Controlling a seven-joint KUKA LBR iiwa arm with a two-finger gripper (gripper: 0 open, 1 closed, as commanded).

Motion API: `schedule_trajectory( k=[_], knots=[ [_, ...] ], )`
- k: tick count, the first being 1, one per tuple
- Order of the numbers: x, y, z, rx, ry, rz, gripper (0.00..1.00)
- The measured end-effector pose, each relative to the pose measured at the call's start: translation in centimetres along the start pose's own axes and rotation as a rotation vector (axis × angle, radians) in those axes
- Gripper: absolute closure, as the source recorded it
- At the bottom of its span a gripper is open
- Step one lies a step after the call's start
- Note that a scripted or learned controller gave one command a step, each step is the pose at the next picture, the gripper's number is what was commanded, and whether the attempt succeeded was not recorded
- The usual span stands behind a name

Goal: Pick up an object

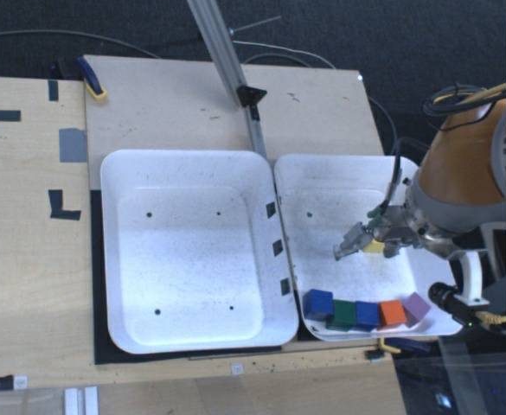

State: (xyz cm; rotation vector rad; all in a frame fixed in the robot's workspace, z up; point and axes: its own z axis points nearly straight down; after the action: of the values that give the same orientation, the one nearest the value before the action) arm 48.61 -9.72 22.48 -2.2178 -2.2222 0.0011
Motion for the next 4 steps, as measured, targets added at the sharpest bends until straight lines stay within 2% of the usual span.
schedule_trajectory(
  k=[1, 2, 3, 4],
  knots=[
    [-6.1, 7.0, -0.5, -0.005, -0.004, 0.003, 0.0],
    [-8.1, 5.8, 10.4, -0.011, -0.006, 0.002, 0.0],
    [-9.9, 10.9, 1.8, -0.012, -0.006, -0.001, 0.0],
    [-10.2, 9.0, 13.7, 0.005, 0.0, 0.002, 0.0]
  ],
)
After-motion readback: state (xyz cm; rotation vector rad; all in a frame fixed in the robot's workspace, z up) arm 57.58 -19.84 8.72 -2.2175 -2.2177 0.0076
